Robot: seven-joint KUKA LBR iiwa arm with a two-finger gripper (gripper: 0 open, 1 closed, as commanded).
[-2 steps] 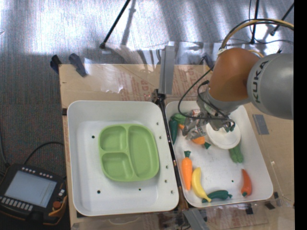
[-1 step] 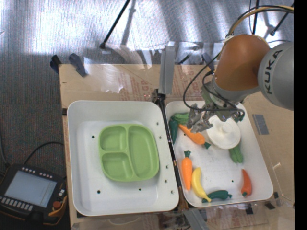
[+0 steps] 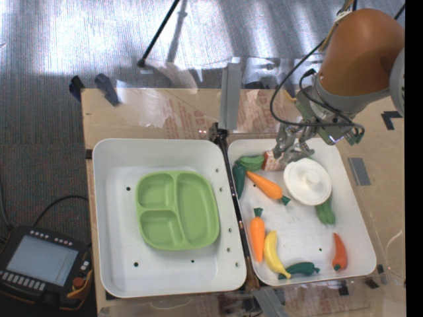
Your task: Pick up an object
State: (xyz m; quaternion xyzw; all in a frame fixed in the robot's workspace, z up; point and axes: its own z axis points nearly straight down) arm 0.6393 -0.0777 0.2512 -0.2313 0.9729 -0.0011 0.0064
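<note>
Seen from above, two white bins sit side by side. The left bin (image 3: 112, 177) holds a green divided plate (image 3: 177, 210). My gripper (image 3: 293, 145) hangs over the far edge of the right bin (image 3: 360, 233), just beside a white round lid (image 3: 308, 181); I cannot tell what it grips, if anything. Below lie an orange carrot (image 3: 264, 185), a second carrot (image 3: 257, 230), a yellow banana (image 3: 273, 254) and a red pepper (image 3: 339, 252).

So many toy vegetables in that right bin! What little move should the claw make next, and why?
Probably straight down a little: the gripper hangs at the right bin's far edge, just above the green toy vegetable and beside the white lid, with nothing visibly between its fingers.
</note>
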